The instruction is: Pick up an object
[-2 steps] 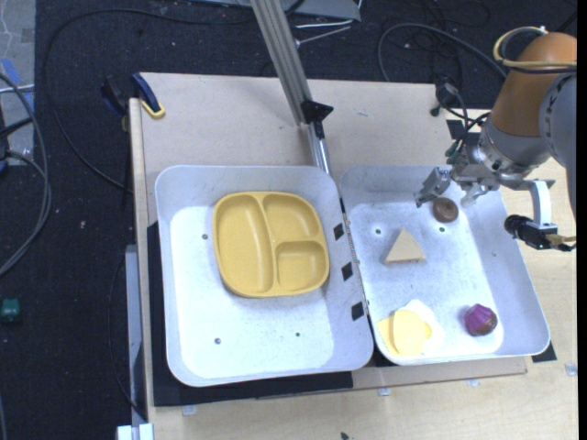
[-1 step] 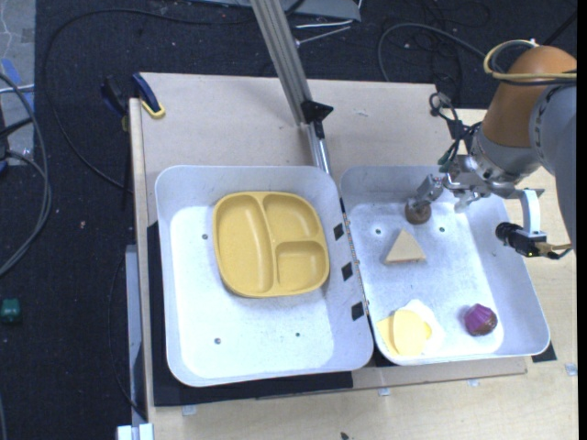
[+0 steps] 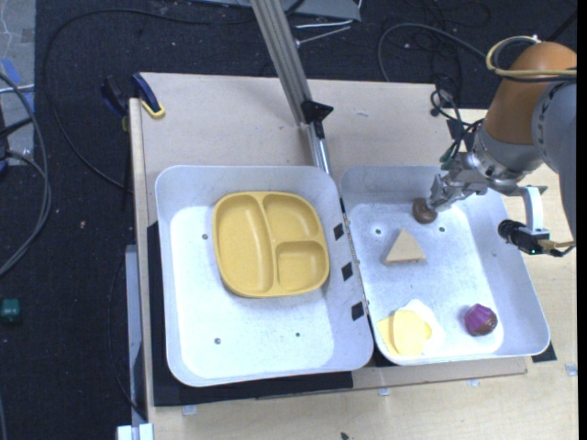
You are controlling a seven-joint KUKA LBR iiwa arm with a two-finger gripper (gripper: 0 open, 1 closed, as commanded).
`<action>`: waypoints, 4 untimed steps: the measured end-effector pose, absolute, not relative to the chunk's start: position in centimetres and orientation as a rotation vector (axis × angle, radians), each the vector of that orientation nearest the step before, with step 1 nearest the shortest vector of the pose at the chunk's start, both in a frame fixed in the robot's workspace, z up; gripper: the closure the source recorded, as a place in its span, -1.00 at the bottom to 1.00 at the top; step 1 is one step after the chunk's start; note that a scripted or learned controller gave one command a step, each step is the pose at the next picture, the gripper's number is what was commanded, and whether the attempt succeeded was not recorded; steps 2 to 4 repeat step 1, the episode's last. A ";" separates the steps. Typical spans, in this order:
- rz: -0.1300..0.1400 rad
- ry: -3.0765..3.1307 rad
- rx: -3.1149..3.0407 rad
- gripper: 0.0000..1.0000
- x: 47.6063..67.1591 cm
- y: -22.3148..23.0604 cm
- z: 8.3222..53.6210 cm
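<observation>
At upper centre of the right bin (image 3: 514,287), the end effector (image 3: 431,204) hangs over a small brown piece (image 3: 424,213); its state I cannot tell. The piece looks light, rigid; pinch across its sides.

The single fixed camera sits above the pale wooden tabletop (image 3: 229,122), looking down at a slant. Both shallow white plastic bins (image 3: 183,337) fit in frame at moderate range; the grey arm (image 3: 537,117) enters from the right.
</observation>
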State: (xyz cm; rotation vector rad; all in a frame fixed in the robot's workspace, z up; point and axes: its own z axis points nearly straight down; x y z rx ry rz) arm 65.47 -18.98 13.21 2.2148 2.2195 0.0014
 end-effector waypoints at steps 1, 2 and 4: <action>0.005 2.221 2.213 1.00 65.8 -18.3 17.8; 0.005 2.221 2.213 1.00 65.8 -18.3 17.8; 0.005 2.221 2.213 1.00 65.8 -18.3 17.8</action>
